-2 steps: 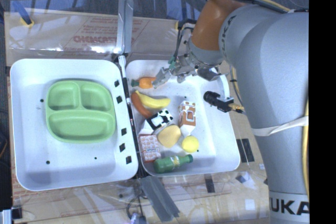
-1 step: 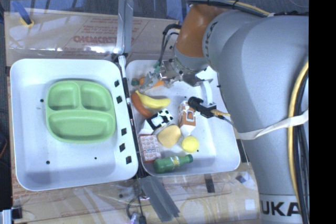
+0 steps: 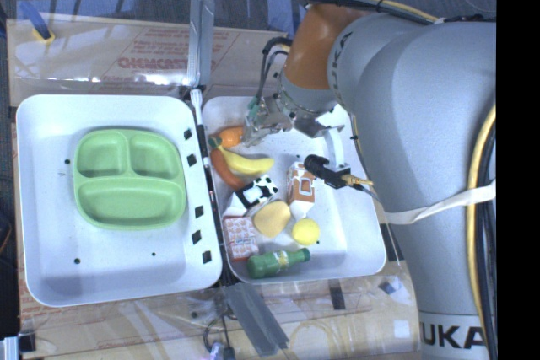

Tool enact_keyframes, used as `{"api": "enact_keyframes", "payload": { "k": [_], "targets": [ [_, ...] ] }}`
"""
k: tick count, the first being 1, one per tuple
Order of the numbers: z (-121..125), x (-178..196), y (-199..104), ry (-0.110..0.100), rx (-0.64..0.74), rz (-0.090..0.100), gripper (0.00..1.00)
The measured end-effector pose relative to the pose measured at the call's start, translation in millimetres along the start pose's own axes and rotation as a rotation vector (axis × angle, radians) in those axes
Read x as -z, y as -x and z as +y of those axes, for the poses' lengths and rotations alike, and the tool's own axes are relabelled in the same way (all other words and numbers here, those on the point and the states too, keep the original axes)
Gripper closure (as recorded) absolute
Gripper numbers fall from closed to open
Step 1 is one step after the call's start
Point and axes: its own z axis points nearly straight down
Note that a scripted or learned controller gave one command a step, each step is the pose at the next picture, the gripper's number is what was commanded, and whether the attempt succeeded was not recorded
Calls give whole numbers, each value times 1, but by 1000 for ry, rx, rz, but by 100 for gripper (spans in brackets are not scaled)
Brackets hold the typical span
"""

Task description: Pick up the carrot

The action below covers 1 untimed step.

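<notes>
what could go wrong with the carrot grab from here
1. The banana lies across the carrot, so the gripper may nudge or grab the banana instead.
2. The carrot sits tight against the right bin's left wall, leaving little room for a finger on that side.
3. The black-and-white block and other items crowd close, so a lift could drag them along.

A robotics lab: a big grey KUKA arm (image 3: 422, 114) over two shallow white plastic bins (image 3: 34, 181) of toy food.
</notes>
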Motion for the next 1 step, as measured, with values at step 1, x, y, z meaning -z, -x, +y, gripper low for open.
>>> {"api": "enact_keyframes", "payload": {
  "k": [1],
  "targets": [
    [0, 0, 0, -1, 1, -1, 0]
  ]
}}
